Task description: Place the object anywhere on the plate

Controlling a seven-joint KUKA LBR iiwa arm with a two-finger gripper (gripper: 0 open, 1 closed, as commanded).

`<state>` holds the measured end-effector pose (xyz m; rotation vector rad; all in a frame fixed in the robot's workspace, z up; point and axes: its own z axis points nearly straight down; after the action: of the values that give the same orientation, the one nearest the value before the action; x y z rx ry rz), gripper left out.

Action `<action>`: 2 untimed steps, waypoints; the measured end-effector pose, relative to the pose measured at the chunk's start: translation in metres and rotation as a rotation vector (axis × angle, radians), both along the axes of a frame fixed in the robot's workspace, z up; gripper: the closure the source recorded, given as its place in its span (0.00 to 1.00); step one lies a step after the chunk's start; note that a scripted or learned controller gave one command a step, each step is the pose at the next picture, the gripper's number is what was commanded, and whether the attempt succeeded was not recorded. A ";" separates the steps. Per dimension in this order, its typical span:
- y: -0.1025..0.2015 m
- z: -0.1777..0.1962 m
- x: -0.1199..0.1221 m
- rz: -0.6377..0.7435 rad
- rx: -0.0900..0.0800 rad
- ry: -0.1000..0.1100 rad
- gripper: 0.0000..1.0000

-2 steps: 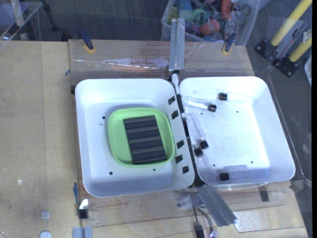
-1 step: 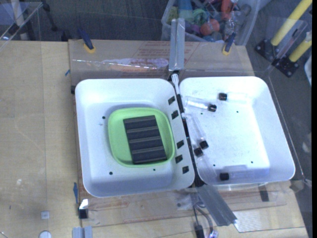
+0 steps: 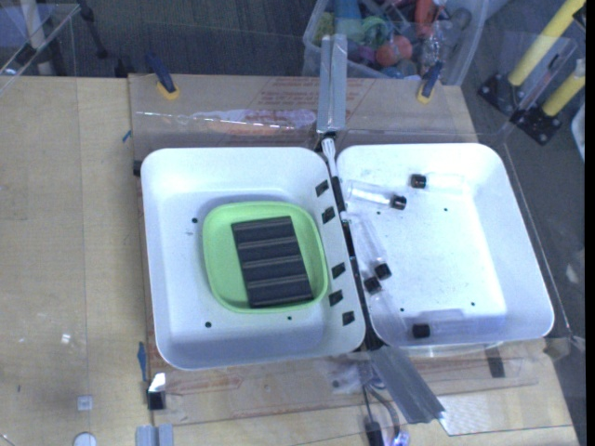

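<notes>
A green square plate [image 3: 217,258] lies in the left white bin [image 3: 167,249]. A dark ribbed rectangular object [image 3: 271,262] rests flat on the plate, a little right of its middle, with its long side running toward the near edge.
The right white bin [image 3: 483,277] holds a few small black pieces [image 3: 417,181] and clear tubes [image 3: 370,194] near its left side. Black clips [image 3: 336,269] line the divider between the bins. A clear box of coloured toys [image 3: 395,17] stands behind the bench.
</notes>
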<state>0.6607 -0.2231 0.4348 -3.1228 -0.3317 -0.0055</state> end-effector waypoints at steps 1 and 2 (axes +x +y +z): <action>0.000 0.000 0.001 -0.002 0.000 0.000 0.00; -0.001 0.000 0.000 0.008 -0.001 0.002 0.00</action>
<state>0.6605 -0.2237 0.4346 -3.1218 -0.3440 -0.0024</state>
